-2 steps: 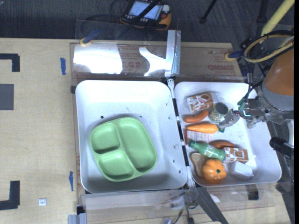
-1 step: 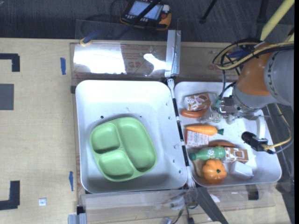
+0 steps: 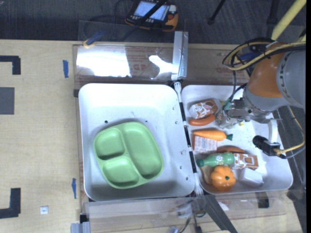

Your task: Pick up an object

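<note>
Two white bins sit side by side on the tabletop (image 3: 39, 130). The left bin (image 3: 97, 101) holds one green divided plate (image 3: 127, 154) with three compartments, lying toward its near side. The right bin (image 3: 279, 171) holds the pile of toy food: one packaged item with a brown label (image 3: 203, 109) at the far end, one reddish sausage (image 3: 201, 121) just beside it, one orange carrot (image 3: 210, 135), one green bottle (image 3: 218, 159), one small carton (image 3: 247, 161), and one orange pepper or pumpkin (image 3: 223, 177) at the near end. The arm reaches in from the right, its gripper (image 3: 234, 114) low over the far part of the right bin, near the packaged item. From here the fingers are too dark and cluttered to judge, so I cannot tell whether they are open or closed.
</note>
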{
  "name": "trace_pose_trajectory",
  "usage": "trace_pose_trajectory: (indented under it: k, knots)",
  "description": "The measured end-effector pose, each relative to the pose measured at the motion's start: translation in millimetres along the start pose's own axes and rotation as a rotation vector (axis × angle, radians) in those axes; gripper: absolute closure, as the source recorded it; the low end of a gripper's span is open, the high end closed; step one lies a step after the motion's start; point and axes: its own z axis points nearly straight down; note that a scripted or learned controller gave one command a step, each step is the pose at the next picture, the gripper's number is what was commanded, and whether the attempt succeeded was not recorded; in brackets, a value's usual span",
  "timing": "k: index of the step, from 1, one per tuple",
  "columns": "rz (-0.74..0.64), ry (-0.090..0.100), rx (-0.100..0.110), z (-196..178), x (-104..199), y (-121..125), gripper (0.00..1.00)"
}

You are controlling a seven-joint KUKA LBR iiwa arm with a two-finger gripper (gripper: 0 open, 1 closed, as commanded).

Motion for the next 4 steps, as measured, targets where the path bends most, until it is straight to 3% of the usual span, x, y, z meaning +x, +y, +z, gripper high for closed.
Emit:
trace_pose_trajectory:
  k: [1,2,3,4]
  knots:
    - [-0.162,0.001,0.006,-87.5,-20.3,15.9,1.0]
    - [-0.162,0.001,0.006,-87.5,-20.2,15.9,0.0]
    - [-0.139,0.001,0.005,-21.4,-53.0,10.6,0.0]
    - [-0.203,0.018,0.047,11.8,-50.9,59.4,0.0]
